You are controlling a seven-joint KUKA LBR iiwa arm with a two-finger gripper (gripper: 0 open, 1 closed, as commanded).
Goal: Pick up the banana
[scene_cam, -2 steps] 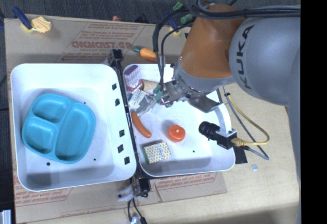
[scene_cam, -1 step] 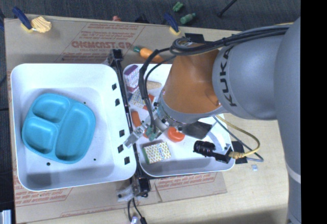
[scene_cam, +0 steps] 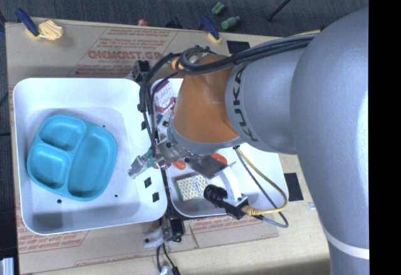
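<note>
Camera view: arm (scene_cam: 276,92) is reaching in from the right and covering most of the right bin (scene_cam: 266,173).
Gripper: gripper (scene_cam: 145,164) is hanging low over the wall between the two bins; whether it is clenched or released, I cannot tell.
Banana: I cannot tell where it is lying; my guess is that the wrist is hiding it in the right bin.
Left bin: left bin (scene_cam: 25,89) is carrying a blue divided plate (scene_cam: 72,156), well apart from the gripper.
Neighbours: patterned square (scene_cam: 191,187) and an orange piece (scene_cam: 219,158) are crowding the right bin just beside the wrist.
Doing it well: I judge the arm should be coming straight down onto the fruit alone, closing across its narrow side and staying off the bin wall.
</note>
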